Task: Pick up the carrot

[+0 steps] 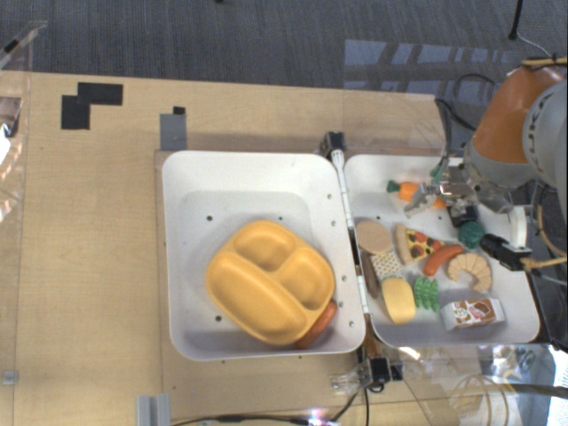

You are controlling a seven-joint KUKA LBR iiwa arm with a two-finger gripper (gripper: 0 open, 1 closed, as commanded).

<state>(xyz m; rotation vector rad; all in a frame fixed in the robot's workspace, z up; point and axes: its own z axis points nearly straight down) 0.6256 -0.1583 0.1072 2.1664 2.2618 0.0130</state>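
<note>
The carrot is a small orange toy with a green top. It lies near the back of the right bin, its green end pointing left. My gripper reaches in from the right and sits low over the carrot's right end, where a bit of orange shows beside the metal. The grey arm with its orange band rises behind it at the right edge.
The right bin also holds a pizza slice, a brown cookie, yellow cheese, a red sausage, a croissant, a small carton and a dark green piece. A yellow divided plate lies in the left bin.
</note>
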